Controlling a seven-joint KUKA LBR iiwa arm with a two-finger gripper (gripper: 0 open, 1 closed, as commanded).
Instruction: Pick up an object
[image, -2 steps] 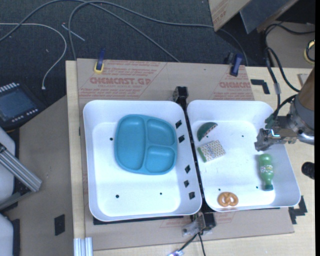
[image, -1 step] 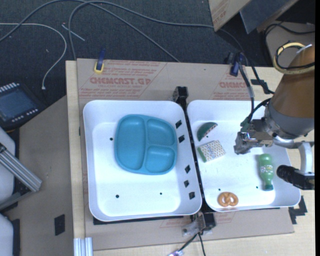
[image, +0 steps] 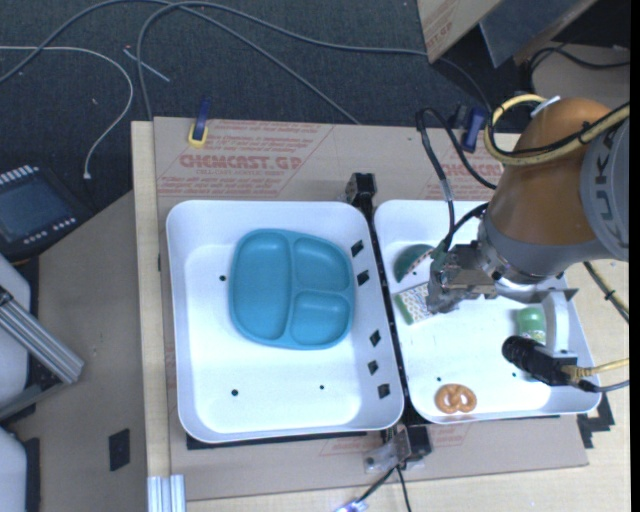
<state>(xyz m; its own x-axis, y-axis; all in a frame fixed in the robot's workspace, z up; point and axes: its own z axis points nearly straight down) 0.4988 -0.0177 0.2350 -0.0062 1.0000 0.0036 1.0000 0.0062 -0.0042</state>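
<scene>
1. Over the left part of the right bin (image: 480, 352), the gripper (image: 445, 292) is seen hanging low, beside a green-and-white packet (image: 412, 304). Whether the two are touching cannot be told.
2. Whether the gripper is open or closed cannot be made out from this slant, and nothing can be seen held in it.
3. Three other candidates are spotted on the same bin's floor. A dark green item (image: 408, 262) lies near the far left corner, a light green piece (image: 530, 322) by the right wall, and an orange pretzel-shaped piece (image: 457, 399) near the front wall.
4. A blue divided plate (image: 292, 288) is seen lying flat in the left bin (image: 290, 388), well apart from the arm.
5. The approach is judged made, with the packet the likely target. The grasp and the lift are judged not yet done.
</scene>
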